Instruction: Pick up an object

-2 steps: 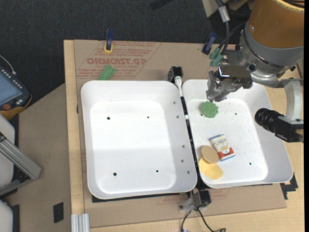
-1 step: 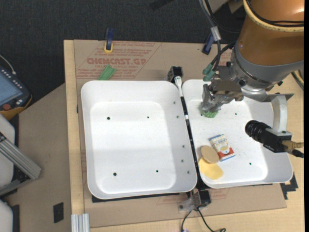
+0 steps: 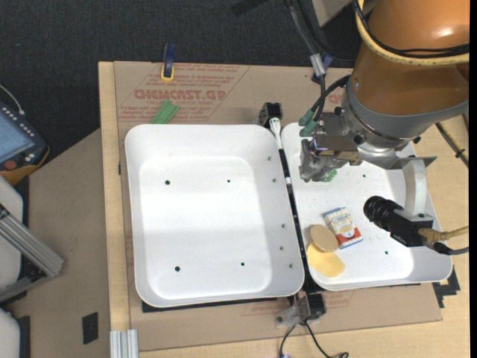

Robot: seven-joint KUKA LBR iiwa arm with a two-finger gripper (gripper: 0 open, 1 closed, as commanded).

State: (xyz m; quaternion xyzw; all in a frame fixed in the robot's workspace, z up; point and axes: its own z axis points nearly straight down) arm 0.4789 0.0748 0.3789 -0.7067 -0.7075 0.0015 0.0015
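My gripper [image 3: 316, 168] hangs low over the far left part of the right bin [image 3: 387, 271], under the big orange-banded wrist. A green thing [image 3: 328, 174] peeks out just beneath it, mostly hidden. I cannot tell whether it is touched. Nearer the front of that bin lie a small white packet with red and blue print [image 3: 343, 225], a tan disc [image 3: 322, 237] against it, and a yellow disc [image 3: 326, 262] partly under the tan one.
The left bin [image 3: 149, 274] sits beside the right one, their rims meeting at a black clip [image 3: 270, 114]. A green scrap [image 3: 164, 112] and a blue-yellow clamp [image 3: 168, 67] lie on the cardboard behind the left bin.
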